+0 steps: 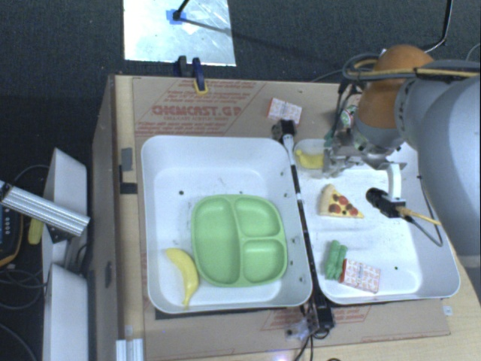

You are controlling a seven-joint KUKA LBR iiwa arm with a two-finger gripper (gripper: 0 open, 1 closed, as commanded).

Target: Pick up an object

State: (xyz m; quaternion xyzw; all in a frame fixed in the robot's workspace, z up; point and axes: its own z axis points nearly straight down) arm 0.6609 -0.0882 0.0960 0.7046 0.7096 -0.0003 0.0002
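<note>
Yellow, the small piece lies in the far left corner of the right bin, just beside the tool hanging low there, apart or together I cannot tell, so nothing seems lifted yet and the whole grasp remains

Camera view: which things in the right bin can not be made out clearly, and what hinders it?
1. Yellow thing, far left corner of the right bin: the gripper covers its right side, so its kind is unclear.
2. Green thing, near side: too small to identify.
3. Red-and-white packet beside it: print too small to read.
4. Far right corner of the bin: hidden behind the arm.
</note>
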